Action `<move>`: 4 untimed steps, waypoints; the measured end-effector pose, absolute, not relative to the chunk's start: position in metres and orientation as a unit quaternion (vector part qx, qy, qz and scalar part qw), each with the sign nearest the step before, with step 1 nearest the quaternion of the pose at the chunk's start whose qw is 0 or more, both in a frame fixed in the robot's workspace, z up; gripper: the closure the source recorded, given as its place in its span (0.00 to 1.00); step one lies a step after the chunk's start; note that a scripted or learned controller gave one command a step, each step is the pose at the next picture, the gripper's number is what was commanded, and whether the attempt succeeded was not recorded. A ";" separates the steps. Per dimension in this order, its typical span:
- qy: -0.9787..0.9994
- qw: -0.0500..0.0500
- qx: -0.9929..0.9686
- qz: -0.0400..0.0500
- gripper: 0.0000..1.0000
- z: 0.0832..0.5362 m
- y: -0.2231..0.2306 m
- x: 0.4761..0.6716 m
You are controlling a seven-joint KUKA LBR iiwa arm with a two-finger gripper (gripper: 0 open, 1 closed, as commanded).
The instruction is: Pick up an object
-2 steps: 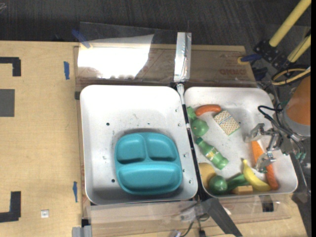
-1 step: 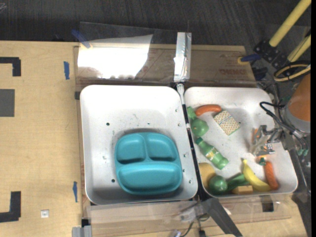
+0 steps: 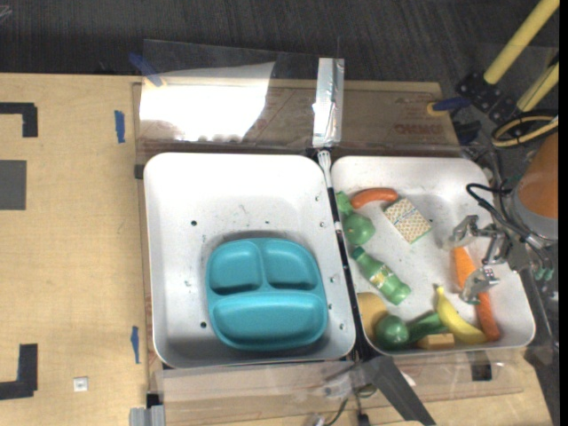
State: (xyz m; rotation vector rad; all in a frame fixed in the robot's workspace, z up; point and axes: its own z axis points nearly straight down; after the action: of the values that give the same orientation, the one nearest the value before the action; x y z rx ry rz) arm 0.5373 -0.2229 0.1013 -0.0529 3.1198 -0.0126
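My gripper (image 3: 473, 256) hovers over the right side of the right bin (image 3: 426, 169), its two metal fingers spread apart and open. An orange carrot (image 3: 462, 268) lies in the bin just beneath and between them; I cannot tell whether they touch it. A yellow banana (image 3: 457, 319) and a red-orange piece (image 3: 489, 318) lie just in front of the gripper. Further left are a speckled tan block (image 3: 408, 220), an orange sausage (image 3: 374, 197), a green bottle (image 3: 384, 278), a round green toy (image 3: 358, 230) and a green pepper (image 3: 390, 330).
The left bin (image 3: 177, 202) holds a teal divided tray (image 3: 264, 293). A metal divider strip (image 3: 327, 105) stands behind the bins. Yellow poles and black cables (image 3: 519, 51) crowd the far right, near the arm's orange band (image 3: 541, 180).
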 end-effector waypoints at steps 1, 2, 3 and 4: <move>1.000 0.005 -0.016 -0.002 0.00 0.089 -0.223 0.530; 1.000 0.006 0.006 -0.001 0.00 0.089 -0.199 0.501; 1.000 0.013 0.006 -0.004 1.00 0.102 -0.199 0.506; 1.000 0.013 0.006 -0.003 0.00 0.101 -0.199 0.505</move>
State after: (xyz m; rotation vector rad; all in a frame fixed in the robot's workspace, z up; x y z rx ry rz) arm 0.5052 -0.1992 0.1014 0.0178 3.1163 -0.0102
